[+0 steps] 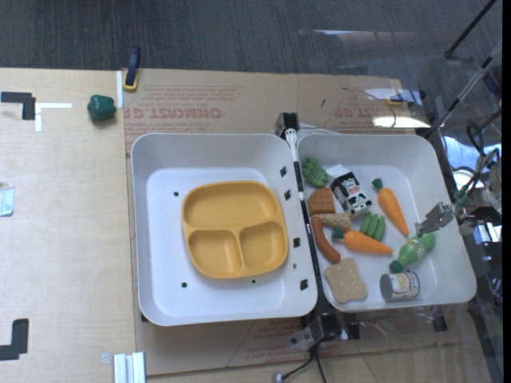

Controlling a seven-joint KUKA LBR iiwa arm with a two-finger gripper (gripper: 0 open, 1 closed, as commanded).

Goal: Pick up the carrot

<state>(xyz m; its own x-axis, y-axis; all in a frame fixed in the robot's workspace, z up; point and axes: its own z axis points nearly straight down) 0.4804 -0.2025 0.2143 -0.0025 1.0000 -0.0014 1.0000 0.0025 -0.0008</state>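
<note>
camera view | hand (437,216) at right bin (427,152) rim | near carrot (391,207)

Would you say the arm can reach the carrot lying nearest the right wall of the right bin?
Probably yes. That carrot lies on top with nothing over it, and the gripper sits just to its right. The green pear lies below, off that path.

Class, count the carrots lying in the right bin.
2: one carrot near the bin's right side, another carrot lower, beside the sausage. Others may be hidden.
</note>
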